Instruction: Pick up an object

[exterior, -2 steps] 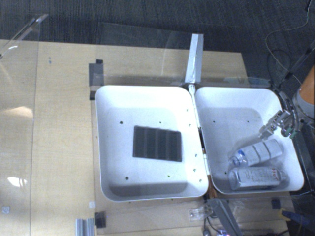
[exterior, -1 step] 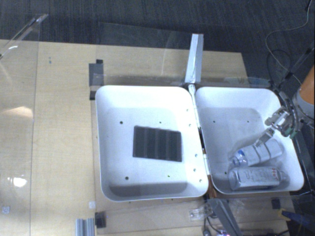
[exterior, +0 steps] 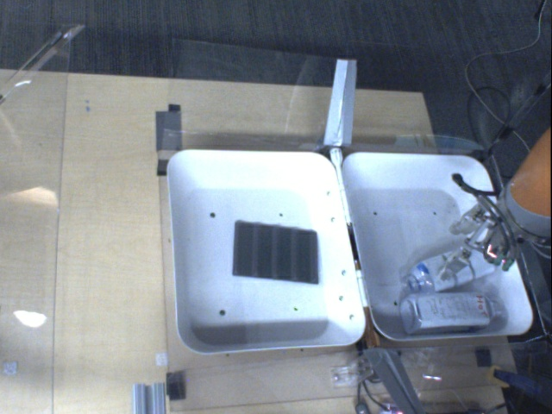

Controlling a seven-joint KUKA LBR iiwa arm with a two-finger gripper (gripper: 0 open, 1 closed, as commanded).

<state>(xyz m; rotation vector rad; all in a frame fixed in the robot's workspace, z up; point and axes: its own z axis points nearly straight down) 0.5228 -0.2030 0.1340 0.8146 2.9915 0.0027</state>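
My gripper (exterior: 464, 250) reaches in from the right and sits low over the right bin (exterior: 388, 188), in its right half. Just left of it and below lies a clear plastic bottle (exterior: 429, 276) with a blue cap, touching or nearly touching the gripper. A grey rectangular packet (exterior: 448, 312) lies flat along the bin's front wall, just under the bottle. In the left bin (exterior: 198, 197) a dark ribbed rectangular pad (exterior: 276, 251) lies flat near the middle, far from the gripper. I see nothing lifted off the bin floor.
The grey arm with its orange band (exterior: 528, 192) enters over the right bin's right rim. A metal post (exterior: 340, 102) stands behind the seam between the bins. Cables (exterior: 504, 84) hang at the far right. Wooden bench surface (exterior: 86, 231) lies to the left.
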